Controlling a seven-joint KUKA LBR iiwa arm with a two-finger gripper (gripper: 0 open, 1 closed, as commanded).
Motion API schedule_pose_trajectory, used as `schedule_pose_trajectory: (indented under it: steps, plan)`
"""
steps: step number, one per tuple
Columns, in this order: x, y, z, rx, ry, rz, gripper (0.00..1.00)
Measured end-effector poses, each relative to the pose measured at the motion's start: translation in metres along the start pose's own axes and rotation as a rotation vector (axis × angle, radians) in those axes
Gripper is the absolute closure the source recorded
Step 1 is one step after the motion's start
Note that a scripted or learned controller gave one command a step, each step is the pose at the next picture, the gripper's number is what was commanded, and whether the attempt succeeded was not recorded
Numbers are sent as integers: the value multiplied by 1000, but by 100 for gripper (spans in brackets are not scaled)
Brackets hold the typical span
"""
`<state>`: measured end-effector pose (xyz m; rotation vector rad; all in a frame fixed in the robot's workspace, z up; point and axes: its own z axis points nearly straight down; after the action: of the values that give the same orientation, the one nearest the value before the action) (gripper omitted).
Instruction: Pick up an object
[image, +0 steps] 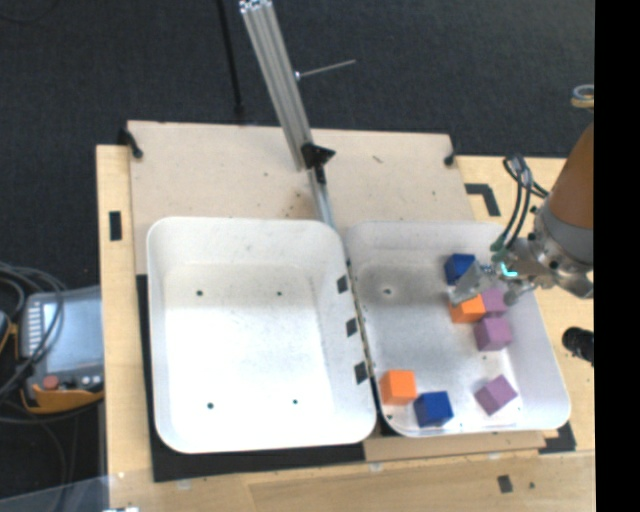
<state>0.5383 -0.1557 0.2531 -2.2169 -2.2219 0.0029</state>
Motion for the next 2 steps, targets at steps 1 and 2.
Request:
schedule_pose_trajectory:
  steps: [1, 2]
  plan:
    - [0, 1, -2, -5, -1, 2, 0]
    - [-5, 10, 52, 1, -1, 4, 0]
